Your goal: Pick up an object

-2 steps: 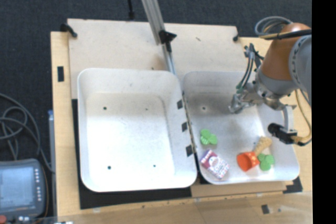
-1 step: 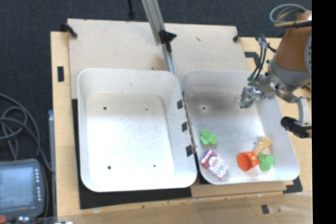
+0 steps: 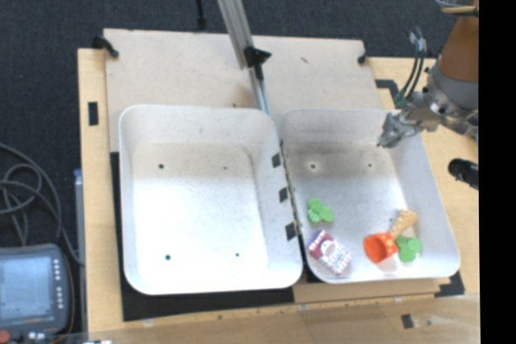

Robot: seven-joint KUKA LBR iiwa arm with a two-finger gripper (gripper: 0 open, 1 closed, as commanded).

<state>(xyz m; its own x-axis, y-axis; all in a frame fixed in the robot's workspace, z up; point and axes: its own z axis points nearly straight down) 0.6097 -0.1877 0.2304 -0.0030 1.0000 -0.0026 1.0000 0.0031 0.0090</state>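
- I observed the grey arm with its orange band reaching in from the right, wrist angled down-left.
- The two-finger gripper hung over the far right rim of the right-hand shallow white bin; nothing sat between its fingers, and I could not tell their spacing.
- The green clover-shaped toy, pink-and-white wrapped packet, orange cup-shaped piece, tan stick and small green block lay in that bin's near end, well apart from the gripper.

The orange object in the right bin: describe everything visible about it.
The orange object is small, bright orange and looks like smooth plastic, roughly cup- or cone-shaped and lying on its side; finer detail is too blurred to tell. It rests on the floor of the right bin, near the front right corner. A tan piece meets its upper right side and a green piece sits against its right. The pink-and-white packet lies apart to its left. The gripper is well away, at the bin's far edge.
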